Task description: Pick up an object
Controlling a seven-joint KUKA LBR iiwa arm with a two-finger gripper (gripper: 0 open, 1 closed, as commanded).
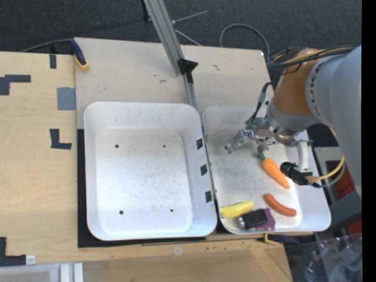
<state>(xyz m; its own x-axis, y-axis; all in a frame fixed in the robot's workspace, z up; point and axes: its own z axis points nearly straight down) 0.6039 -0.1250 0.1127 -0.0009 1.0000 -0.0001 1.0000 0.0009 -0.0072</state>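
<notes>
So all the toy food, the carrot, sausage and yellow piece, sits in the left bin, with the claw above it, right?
Not quite: the camera view shows the carrot, sausage and yellow piece in the right bin, with the claw above it. The rest stands.

The left bin [141,169] offers an open floor from rim to rim. In the right bin [235,175] the middle and the left half of the floor lie free. Its near edge is crowded: a yellow piece [237,209], a black block [254,218] on a purple piece [268,220], and a red sausage [280,205] sit close together. A carrot [275,173] lies toward the right edge. The arm [311,93] overhangs the far right corner, and a slanted metal post [170,34] crosses above the far edge between the bins.
</notes>
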